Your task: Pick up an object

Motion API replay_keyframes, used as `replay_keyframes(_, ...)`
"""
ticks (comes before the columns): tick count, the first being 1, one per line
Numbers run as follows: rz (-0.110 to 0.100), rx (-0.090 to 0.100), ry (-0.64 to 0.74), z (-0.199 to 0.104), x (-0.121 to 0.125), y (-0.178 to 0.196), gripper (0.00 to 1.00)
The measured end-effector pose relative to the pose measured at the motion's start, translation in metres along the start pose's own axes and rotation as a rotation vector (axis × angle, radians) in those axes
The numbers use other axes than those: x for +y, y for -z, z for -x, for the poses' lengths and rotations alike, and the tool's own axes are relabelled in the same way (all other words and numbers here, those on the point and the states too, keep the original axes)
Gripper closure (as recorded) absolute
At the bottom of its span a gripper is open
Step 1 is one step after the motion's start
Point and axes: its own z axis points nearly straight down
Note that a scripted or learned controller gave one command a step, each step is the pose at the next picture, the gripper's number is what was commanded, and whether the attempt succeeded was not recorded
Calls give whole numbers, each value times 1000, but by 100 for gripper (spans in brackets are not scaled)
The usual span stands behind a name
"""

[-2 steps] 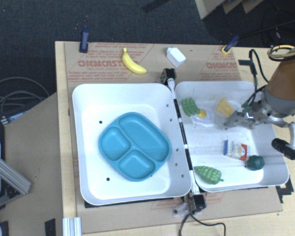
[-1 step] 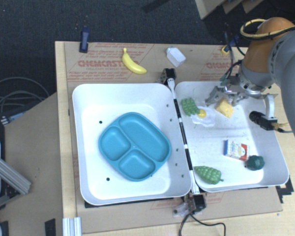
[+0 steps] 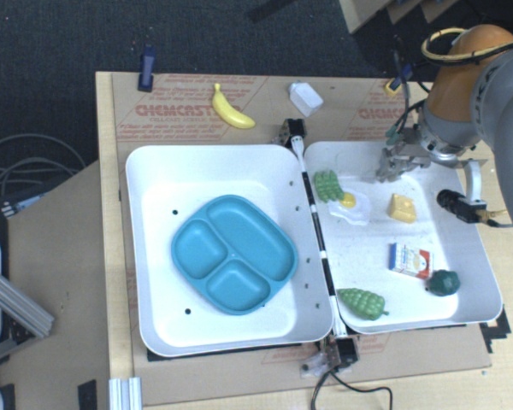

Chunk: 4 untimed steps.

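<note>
Nearest the camera in the camera view, a bumpy green toy (image 3: 362,302) lies against the front wall of the right bin (image 3: 479,301), the landmark here. Inside that bin, toward its front right corner, sit a small box (image 3: 409,260) and a dark green ball (image 3: 443,284); further back are a yellow wedge (image 3: 402,208), a fried-egg toy (image 3: 349,204) and a green ridged piece (image 3: 327,185) by its left wall. These loose items look scattered as picking candidates. The gripper (image 3: 397,162) hangs over the bin's back part, near the wedge; whether its fingers are spread, or hold anything, I cannot tell. Left of the bin, a blue divided plate (image 3: 232,253) rests in the left bin (image 3: 145,229). Behind, a banana (image 3: 229,109) lies on the bench (image 3: 120,109).
</note>
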Motion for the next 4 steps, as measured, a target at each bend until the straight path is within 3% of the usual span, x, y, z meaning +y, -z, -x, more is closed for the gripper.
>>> replay_keyframes(1, 0, 0, -3, 45, -12, 103, 100)
replay_keyframes(2, -3, 1, -2, 44, -13, 101, 0)
replay_keyframes(3, -6, 3, -4, 31, -65, -12, 0)
replay_keyframes(4, -2, 1, -4, 31, -64, -1, 100)
